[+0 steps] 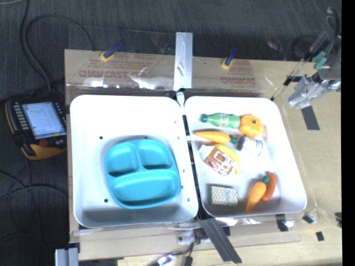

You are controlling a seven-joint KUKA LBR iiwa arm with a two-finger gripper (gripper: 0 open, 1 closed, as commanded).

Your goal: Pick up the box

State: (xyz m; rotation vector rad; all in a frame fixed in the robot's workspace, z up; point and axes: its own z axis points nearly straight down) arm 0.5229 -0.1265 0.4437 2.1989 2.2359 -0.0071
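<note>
Dark grey carpeted floor [138, 10] all around, crossed by black cables [39, 26] at upper left. Light wooden bench [319, 165] in the middle, with clear plastic sheeting [138, 73] taped along its far edge, held by yellow-and-blue clamps [112, 50]. Upright metal bracket [183, 60] at centre back. Handheld control pendant [36, 125] lying on the floor at left, screen lit.

Side by side on the bench [77, 71]: left bin [89, 115] holding a divided tray [143, 172] at its centre; right bin [283, 148] crowded. Along its far side, a bottle [221, 118] lying beside a pumpkin [251, 126]; just nearer, a banana [212, 137]; at centre, the box [219, 160]; near front, a small packet [224, 194], with carrots [260, 190] to its right
</note>
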